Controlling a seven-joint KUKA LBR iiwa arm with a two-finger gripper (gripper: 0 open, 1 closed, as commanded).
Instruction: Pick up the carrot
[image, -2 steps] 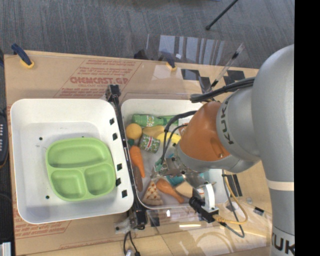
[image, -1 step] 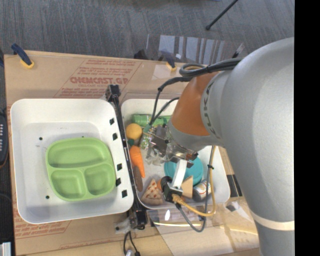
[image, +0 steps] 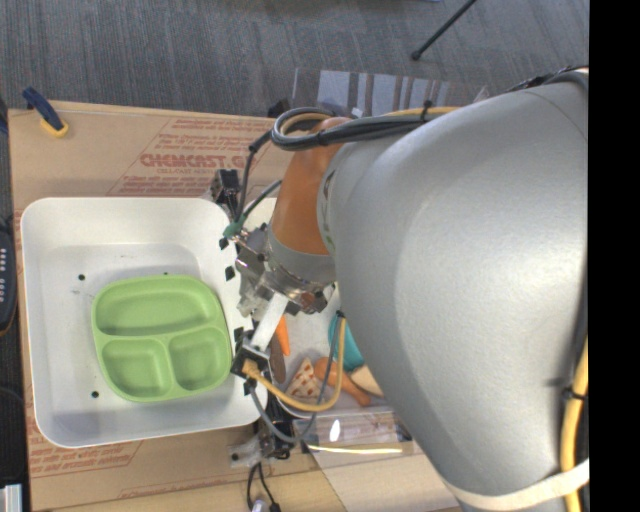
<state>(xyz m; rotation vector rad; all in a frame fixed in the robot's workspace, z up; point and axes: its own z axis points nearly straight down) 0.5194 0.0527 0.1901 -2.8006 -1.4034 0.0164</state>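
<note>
The carrot lay partly hidden beneath the arm, just beside the jaws (open or closed, I could not tell), so a grasp might nudge it away or grab the neighbouring toy.

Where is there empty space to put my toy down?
The left bin has bare floor behind the green plate, toward its far wall, and a strip along its left side. The plate's three hollows are bare too. It is crowded by the carrot, where things huddle under the arm.
</note>
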